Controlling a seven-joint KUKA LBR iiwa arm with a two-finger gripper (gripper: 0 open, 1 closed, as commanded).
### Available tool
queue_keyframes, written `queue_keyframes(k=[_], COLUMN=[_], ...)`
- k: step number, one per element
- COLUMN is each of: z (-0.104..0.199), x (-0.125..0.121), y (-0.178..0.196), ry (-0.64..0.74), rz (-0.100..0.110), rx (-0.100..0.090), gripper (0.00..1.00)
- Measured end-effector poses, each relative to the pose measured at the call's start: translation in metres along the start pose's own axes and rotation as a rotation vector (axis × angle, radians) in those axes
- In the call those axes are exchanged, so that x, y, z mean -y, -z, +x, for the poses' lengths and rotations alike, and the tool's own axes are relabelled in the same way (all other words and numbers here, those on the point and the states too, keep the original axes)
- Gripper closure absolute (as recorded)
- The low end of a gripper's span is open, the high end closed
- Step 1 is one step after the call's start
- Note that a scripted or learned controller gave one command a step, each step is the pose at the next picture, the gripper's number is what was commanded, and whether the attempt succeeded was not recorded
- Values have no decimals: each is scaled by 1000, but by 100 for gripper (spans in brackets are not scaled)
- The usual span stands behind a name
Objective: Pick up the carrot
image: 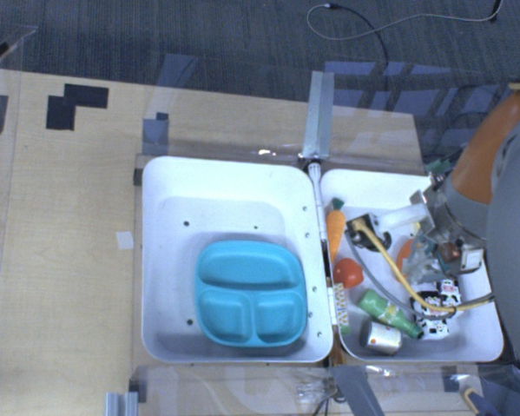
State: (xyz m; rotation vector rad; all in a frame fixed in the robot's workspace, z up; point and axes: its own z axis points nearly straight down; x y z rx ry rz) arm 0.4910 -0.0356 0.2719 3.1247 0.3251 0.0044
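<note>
The carrot [334, 232] by the right bin's [487, 345] left wall looks light, stiff, smooth; grip mid-body. Pincer [424, 255] state: cannot tell.

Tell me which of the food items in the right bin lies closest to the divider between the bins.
The carrot. It lies along the right bin's left wall, stem end up, while the tomato and the green bottle sit further in.

Left bin [154, 241] holds a divided tray [251, 292]; right bin [488, 341] holds carrot [334, 230] along its left wall, tomato [348, 273] just before it, can [380, 337] nearest.
</note>
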Motion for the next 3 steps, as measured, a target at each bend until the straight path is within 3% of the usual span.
queue_keyframes(k=[1,2,3], z=[-9,18,24], x=[-27,46,68], y=[-17,-88,-88], ry=[-1,0,-1], rz=[1,3,2], rx=[2,3,3], gripper=[100,100,100])
